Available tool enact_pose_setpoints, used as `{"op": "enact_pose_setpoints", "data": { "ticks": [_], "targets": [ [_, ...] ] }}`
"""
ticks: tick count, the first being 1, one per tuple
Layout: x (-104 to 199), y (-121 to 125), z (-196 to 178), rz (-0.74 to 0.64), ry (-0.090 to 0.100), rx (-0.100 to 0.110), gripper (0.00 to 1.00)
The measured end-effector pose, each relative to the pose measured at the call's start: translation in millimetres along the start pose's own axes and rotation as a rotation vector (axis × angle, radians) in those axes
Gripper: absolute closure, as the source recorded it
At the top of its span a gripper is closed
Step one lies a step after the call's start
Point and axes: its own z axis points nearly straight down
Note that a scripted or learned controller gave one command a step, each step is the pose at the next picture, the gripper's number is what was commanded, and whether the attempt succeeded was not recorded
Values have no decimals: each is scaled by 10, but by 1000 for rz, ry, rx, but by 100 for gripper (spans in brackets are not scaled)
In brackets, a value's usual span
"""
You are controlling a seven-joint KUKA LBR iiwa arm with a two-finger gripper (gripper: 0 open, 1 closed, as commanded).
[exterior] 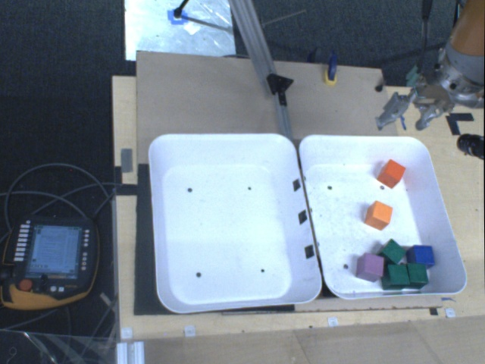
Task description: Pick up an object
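Blocks sit in the right bin (pixel 447 226), and any one of them serves as your object: an upper orange block (pixel 391 173) toward 1 o'clock of that bin, a lower orange block (pixel 379 214) near its centre, and a tight cluster at 5 o'clock made of a purple block (pixel 370 267), green blocks (pixel 396 268) and a blue block (pixel 420 255). The left bin (pixel 163 203) lies just beside it, touching along the shared rim. You see the gripper (pixel 409 111) hovering outside the right bin, above the bench (pixel 220 97) at 12 o'clock of the bin's far rim; its fingers look spread apart and hold nothing. Judgement: the blocks appear small, rigid and light, likely painted wood or plastic, so they should not deform or break, but smooth flat faces may slip if you pinch off-centre or across a corner. Take hold across two opposite flat faces, low enough that the pads seat on the sides. The two orange blocks stand well apart from everything else, so the fingers have room on both sides; the upper one is nearest the gripper. It sits turned at an angle to the bin walls, so rotate the wrist to match its faces. Avoid the cluster: neighbours touch, leaving no gap for a finger.
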Motion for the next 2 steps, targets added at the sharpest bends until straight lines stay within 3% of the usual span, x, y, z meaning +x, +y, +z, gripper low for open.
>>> {"op": "enact_pose_setpoints", "data": {
  "ticks": [1, 2],
  "targets": [
    [-3, -1, -1, 1, -1, 0, 0],
    [-67, 2, 601, 4, 0, 5, 0]
  ]
}}
